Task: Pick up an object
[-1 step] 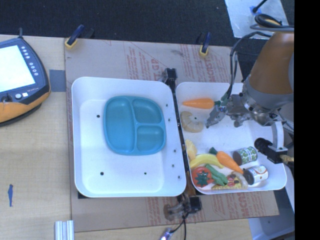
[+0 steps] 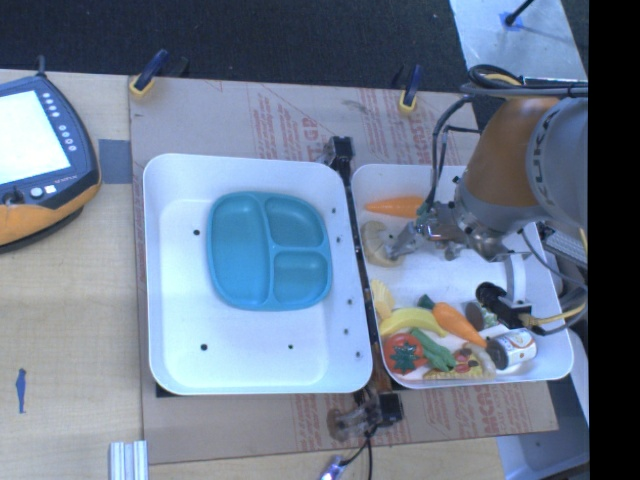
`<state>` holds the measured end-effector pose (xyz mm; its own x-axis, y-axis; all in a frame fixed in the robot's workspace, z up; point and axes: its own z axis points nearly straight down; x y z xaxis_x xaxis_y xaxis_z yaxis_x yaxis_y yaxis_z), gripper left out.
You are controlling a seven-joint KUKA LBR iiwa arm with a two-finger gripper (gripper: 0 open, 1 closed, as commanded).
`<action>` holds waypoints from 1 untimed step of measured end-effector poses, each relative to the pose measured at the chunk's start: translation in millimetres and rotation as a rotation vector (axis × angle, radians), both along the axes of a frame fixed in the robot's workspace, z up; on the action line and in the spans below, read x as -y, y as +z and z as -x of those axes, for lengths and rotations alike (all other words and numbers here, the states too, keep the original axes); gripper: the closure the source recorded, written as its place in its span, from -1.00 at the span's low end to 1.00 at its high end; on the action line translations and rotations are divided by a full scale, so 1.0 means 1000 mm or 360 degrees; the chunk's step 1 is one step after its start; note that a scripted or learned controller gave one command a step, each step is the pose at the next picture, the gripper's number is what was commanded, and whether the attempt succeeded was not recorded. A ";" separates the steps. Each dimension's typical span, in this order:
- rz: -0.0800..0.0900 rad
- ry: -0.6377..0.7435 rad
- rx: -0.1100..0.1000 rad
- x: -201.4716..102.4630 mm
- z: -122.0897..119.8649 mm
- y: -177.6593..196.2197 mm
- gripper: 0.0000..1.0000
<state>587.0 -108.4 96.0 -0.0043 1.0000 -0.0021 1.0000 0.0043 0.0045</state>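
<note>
We place the gripper (image 2: 408, 243) in the right bin (image 2: 560, 363), upper-left part, reaching in from the arm's wrist at approx. 3 o'clock. Whether it is spread or closed we cannot tell; the tip is too small and dark to read.

Nearest candidate obj.: the pale round piece (image 2: 376, 240), just beside the tip at 9 o'clock, possibly touching (contact not confirmed). The orange carrot (image 2: 395, 207) lies near at 11 o'clock, long axis running 9-to-3. We judge the coming move turns on a short shift toward 9 o'clock.

Count, right bin: 2 carrots (second carrot (image 2: 459, 323) at approx. 5 o'clock from the tip), 1 banana (image 2: 408, 320), 1 pale round piece, plus a mixed red/green clutter (image 2: 430, 353) at the lower edge, not separable. Left bin (image 2: 165, 268): 1 blue divided plate (image 2: 270, 250). Bins: 2.
</note>
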 end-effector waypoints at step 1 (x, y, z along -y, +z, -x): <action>-0.0003 0.0000 -0.0013 -0.002 -0.037 -0.004 -1.00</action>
<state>623.7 -106.0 92.1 -0.0041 1.0000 0.0002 1.0000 0.0041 -0.0034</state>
